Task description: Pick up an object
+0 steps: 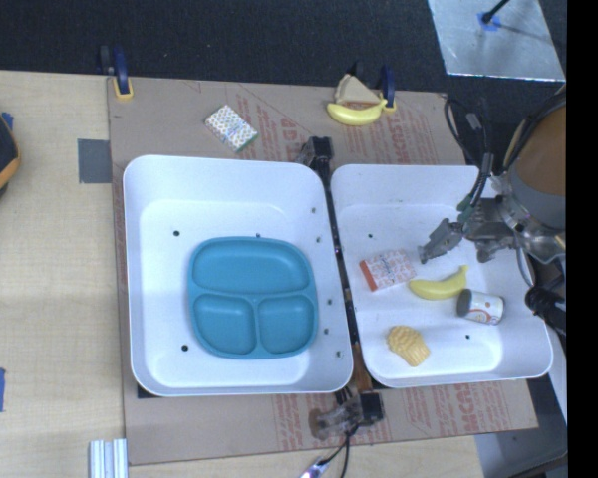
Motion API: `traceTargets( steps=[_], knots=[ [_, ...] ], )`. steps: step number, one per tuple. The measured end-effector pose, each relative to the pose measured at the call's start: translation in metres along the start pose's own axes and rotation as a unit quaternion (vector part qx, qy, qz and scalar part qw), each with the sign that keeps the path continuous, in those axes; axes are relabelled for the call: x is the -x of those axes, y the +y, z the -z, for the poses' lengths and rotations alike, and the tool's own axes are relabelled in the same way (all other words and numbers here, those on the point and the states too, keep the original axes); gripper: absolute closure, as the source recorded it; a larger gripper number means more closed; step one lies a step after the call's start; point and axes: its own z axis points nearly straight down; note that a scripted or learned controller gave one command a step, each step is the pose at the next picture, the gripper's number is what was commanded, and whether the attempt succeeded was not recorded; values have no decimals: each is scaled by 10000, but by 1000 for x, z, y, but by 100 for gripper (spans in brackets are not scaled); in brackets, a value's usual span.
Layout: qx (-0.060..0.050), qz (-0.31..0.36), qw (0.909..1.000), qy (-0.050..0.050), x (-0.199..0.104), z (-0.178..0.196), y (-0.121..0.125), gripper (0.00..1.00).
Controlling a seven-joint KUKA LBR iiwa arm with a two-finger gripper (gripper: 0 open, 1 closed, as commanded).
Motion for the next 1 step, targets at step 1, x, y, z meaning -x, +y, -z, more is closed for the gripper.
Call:
traceTargets(
  steps=[1],
  knots=[
    [-11,4,10000,-1,-30,-129,19,0]
  ],
)
